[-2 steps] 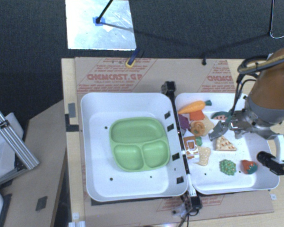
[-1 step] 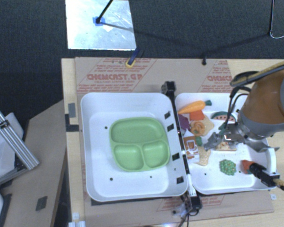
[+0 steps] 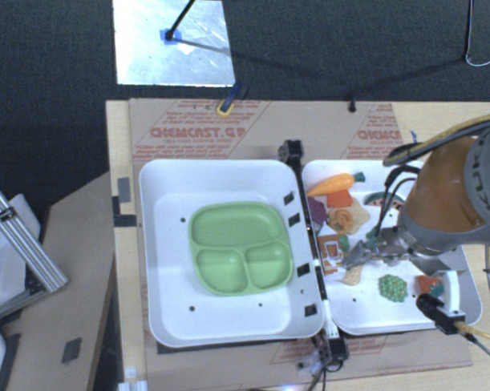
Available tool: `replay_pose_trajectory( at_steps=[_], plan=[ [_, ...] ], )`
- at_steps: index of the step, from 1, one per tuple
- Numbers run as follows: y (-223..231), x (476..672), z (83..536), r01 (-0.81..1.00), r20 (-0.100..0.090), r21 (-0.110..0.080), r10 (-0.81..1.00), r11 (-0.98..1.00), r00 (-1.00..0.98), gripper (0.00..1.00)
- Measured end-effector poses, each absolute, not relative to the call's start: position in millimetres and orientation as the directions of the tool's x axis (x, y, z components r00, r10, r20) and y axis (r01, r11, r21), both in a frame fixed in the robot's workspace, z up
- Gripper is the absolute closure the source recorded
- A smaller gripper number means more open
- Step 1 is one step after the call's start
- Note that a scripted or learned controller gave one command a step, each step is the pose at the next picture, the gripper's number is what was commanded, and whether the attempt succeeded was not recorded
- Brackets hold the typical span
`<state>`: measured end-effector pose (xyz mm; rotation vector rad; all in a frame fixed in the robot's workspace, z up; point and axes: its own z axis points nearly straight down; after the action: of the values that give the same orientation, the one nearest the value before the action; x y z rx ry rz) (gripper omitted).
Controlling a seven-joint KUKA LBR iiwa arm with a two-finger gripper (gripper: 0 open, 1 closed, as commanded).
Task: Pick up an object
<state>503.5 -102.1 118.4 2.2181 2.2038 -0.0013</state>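
On the desk (image 3: 186, 124), two white bins; gripper (image 3: 361, 253) low in right bin (image 3: 465, 303) near carrot (image 3: 333, 184), finger state unclear.

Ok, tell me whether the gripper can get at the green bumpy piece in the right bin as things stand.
Probably yes. The green bumpy piece lies alone on bare floor of the right bin, nothing on top of it, and the gripper hangs just beside it over the same bin.

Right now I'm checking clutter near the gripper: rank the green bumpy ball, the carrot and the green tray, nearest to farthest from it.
From the gripper:
1. Green bumpy ball, just below-right, same bin.
2. Carrot, at that bin's far end.
3. Green tray, in the left bin.
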Motion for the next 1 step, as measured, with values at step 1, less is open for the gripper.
replay_pose_trajectory(
  at_steps=[1],
  plan=[
    [-103.3, 506.3, 116.7, 1.0, -0.012, 0.018, 1.0, -0.004, 0.004, 0.0]
  ],
)
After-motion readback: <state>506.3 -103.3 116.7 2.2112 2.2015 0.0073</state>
